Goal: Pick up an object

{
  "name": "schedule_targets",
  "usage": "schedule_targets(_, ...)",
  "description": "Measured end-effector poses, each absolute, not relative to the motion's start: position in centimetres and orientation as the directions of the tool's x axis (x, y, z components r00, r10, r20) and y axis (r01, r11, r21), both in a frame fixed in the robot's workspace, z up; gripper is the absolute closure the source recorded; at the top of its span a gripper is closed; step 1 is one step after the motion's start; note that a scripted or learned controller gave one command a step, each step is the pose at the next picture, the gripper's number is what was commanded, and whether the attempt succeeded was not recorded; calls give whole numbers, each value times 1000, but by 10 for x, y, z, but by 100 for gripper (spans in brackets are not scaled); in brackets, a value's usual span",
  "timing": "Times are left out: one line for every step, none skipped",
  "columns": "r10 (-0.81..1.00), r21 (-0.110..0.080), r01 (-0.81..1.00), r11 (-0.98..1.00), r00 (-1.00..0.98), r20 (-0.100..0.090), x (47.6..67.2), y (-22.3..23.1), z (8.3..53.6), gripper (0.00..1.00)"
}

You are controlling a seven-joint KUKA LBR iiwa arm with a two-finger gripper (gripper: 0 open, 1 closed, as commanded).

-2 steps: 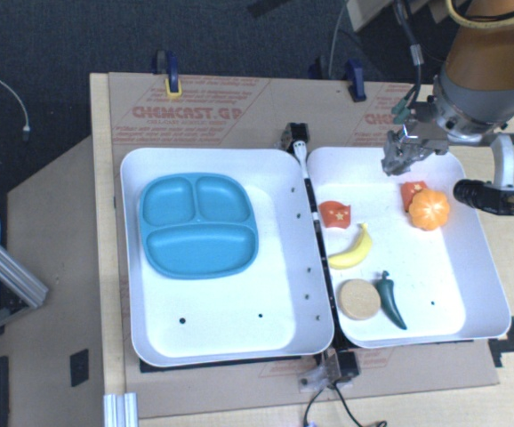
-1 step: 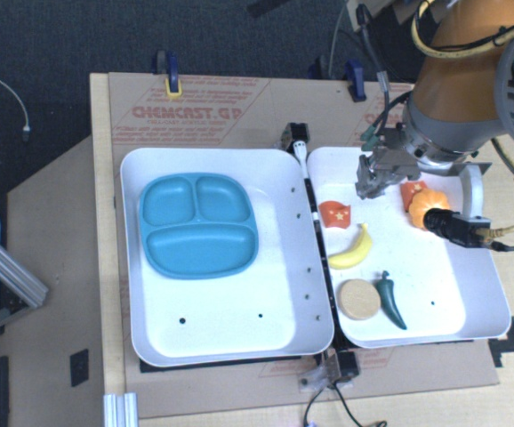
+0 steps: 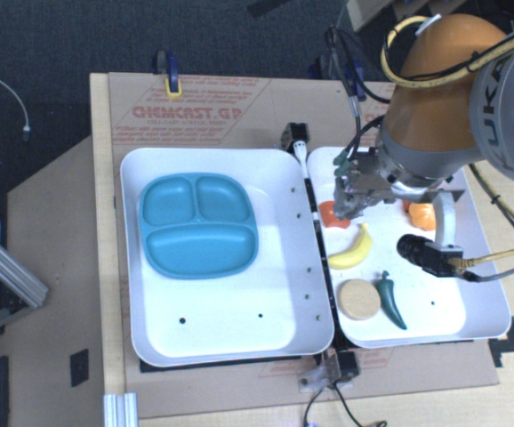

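In the right bin [image 3: 479, 318] lie a yellow banana [image 3: 352, 249], a round tan disc [image 3: 359, 299], a dark green pepper [image 3: 390, 302], an orange piece [image 3: 422, 215] and a small red-orange thing [image 3: 329, 213]. My gripper [image 3: 348, 205] hangs low over the bin's left part, right beside the red-orange thing and just above the banana's upper end. The wrist hides the gripper's tips. I see nothing held between them.
The left bin [image 3: 275, 310] holds a blue divided plate [image 3: 200, 224]. A black cylinder with a cable [image 3: 428, 254] hangs off the arm over the right bin. The big orange arm band [image 3: 444, 60] covers the bin's far side. Clips sit on the divider between the bins.
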State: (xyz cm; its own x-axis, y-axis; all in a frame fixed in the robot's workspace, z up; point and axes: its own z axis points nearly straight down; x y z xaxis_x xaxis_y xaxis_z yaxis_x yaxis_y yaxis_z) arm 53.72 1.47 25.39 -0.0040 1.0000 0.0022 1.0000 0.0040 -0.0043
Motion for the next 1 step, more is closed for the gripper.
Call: schedule_targets(1000, -4, 1000, 5, -5, 2, 520, 62, 247, 100)
